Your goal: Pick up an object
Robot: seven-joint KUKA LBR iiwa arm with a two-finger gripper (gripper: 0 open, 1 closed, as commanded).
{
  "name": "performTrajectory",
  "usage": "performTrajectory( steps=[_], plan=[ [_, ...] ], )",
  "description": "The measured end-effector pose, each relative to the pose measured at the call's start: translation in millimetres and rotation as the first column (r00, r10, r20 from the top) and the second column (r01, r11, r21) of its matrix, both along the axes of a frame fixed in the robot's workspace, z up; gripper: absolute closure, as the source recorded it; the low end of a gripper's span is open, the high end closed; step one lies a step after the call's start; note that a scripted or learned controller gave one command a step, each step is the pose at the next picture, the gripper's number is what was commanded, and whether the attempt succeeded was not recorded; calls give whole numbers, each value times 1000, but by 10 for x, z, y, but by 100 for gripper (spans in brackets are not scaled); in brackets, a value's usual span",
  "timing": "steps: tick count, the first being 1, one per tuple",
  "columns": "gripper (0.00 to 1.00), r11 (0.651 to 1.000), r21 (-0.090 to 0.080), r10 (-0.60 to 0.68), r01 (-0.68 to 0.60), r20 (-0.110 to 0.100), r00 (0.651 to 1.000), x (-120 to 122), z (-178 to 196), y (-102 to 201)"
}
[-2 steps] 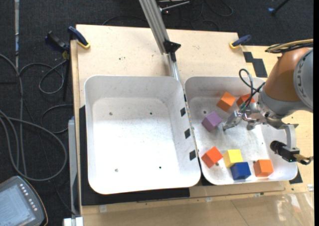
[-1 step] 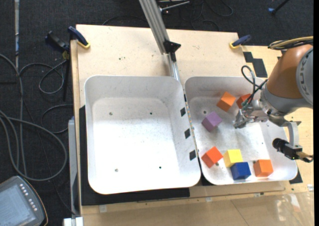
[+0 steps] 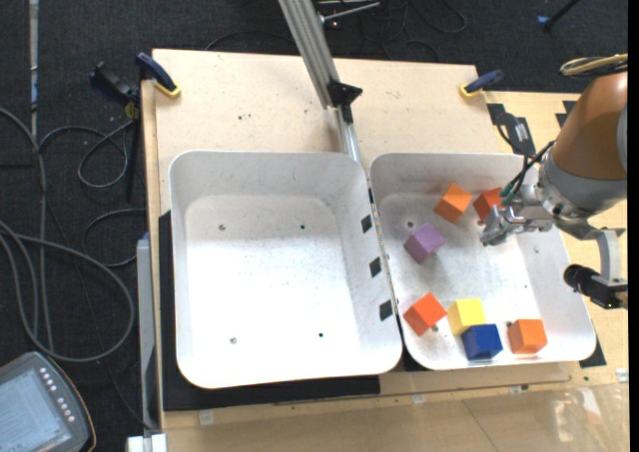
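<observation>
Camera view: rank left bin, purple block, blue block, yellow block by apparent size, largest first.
1. left bin, far the largest.
2. purple block, blue block and yellow block: they look alike in size; yellow is partly overlapped by blue, so I won't rank these three.

The left bin (image 3: 265, 270) offers an open white floor from wall to wall, while the right bin (image 3: 479, 270) is crowded along its near edge by an orange-red cube (image 3: 426, 312), a yellow cube (image 3: 465, 314), a blue cube (image 3: 482, 341) and an orange cube (image 3: 527, 335), set close together. A purple cube (image 3: 424, 241) sits alone mid-floor with bare floor between it and that row, and an orange cube (image 3: 453, 204) and a red block (image 3: 487, 204) stand near the far wall just beside the gripper (image 3: 495, 231)
</observation>
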State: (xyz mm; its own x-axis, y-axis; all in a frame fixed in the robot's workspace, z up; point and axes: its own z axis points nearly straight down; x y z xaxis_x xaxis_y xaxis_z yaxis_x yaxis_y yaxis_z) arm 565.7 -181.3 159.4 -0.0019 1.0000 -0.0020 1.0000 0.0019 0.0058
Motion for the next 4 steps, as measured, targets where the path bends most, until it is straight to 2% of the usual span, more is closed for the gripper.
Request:
performTrajectory(
  steps=[2,3,4],
  plan=[
    [100,1000,0,2,-2,0,1000,114,852,-32],
    [100,1000,2,6,-6,-3,1000,328,762,503],
    [100,1000,4,6,-6,-3,1000,442,859,1056]
  ],
)
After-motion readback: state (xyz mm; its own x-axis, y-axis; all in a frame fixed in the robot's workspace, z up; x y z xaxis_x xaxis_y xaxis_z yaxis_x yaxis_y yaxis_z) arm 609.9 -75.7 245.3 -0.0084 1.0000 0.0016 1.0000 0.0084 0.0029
